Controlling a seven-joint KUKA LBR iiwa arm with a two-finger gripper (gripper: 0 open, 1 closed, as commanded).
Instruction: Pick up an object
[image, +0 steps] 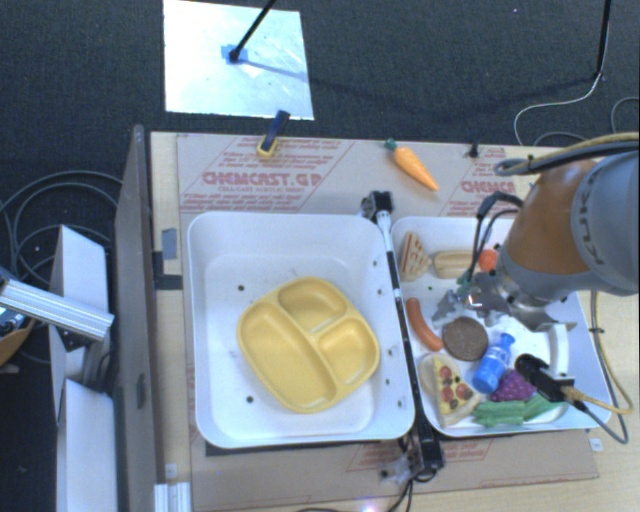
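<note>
My gripper (468, 296) hangs low over the right bin (580, 418), just above the brown disc (465, 338). Nothing looks lifted yet; I cannot tell its state.

Toy foods (465, 338) in right bin (590, 400)

We see the arm (575, 215) reaching in from the right, orange band above the wrist, the gripper (470, 297) pointing down-left.

A pale yellow divided plate (308, 343) sits in the white left bin (215, 330). The right bin holds a blue bottle (491, 366), purple grapes (516, 385) and an orange-red sausage (424, 324). An orange carrot (414, 166) lies far off.
</note>
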